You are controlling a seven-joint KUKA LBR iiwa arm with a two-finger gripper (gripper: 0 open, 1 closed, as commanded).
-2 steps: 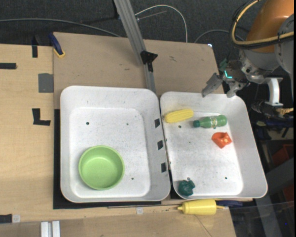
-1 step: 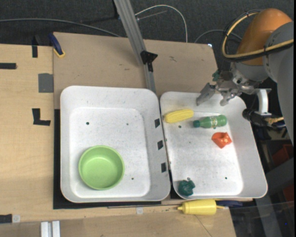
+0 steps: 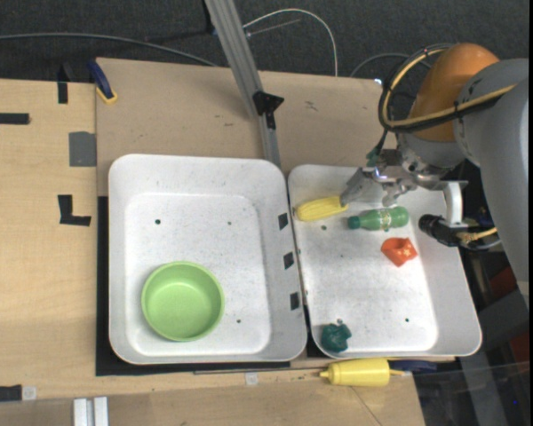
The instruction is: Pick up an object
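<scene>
the fingers, spread, hover by the yellow corn: likely light, smooth plastic; pinch its middle.

**Count of things on the desk**

You have two white bins: the left bin and the right bin. In the left one you can count one green bowl. In the right one you can count four things: one yellow corn cob, one green bottle, one orange-red toy and one small dark green toy. On the desk just beside the right bin's near edge you see one yellow bottle.
</scene>
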